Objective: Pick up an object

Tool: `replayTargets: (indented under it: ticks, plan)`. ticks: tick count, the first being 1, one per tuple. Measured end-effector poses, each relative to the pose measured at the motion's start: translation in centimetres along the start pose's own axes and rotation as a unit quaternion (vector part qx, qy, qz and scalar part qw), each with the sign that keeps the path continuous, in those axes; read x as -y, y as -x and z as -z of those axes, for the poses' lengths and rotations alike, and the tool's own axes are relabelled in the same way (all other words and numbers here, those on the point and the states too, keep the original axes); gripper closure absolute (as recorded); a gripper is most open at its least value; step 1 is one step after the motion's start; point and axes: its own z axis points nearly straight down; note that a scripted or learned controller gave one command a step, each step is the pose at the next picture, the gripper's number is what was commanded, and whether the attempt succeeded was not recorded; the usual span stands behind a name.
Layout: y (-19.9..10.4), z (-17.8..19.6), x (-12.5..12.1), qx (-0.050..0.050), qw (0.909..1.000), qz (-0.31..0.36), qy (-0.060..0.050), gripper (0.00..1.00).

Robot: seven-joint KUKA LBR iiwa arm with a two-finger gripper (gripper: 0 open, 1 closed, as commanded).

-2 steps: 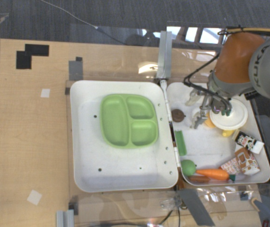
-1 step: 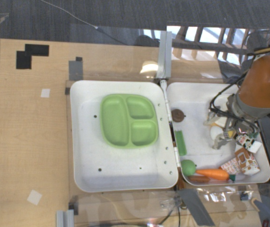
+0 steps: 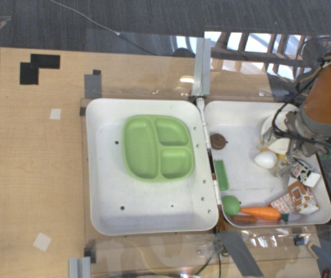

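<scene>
Currently: arm low over right bin, no grasp visible

Camera view — the gripper (image 3: 287, 165) sits low at the right side of the right bin (image 3: 240, 120); whether it is wide or narrow I cannot tell, the wrist hides it.

Nearest candidate: white egg (image 3: 265, 159), just beside the gripper on the bin floor. Judged light, rigid, smooth and round — likely to slip or roll; take it across its short middle.

Other options: carrot (image 3: 261, 213) by the front wall, firm, easy across its girth; small carton (image 3: 296, 198), light, flat-sided.

Left bin (image 3: 104, 213) bears a green divided plate (image 3: 157, 148).
</scene>
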Motion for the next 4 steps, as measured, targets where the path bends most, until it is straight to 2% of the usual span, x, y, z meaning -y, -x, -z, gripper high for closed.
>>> replayTargets:
  ticks: [1,2,3,4]
  plan:
    - [-0.7,0.1,-3.9,0.001,0.9999,-0.015,0.000,0.00]
    - [3.0,0.2,-10.5,0.002,0.9995,0.033,0.001,0.00]
    - [0.9,0.1,-7.2,0.002,0.9993,-0.039,0.000,0.00]
    - [6.0,0.0,-2.7,0.001,1.0000,-0.004,0.000,0.00]
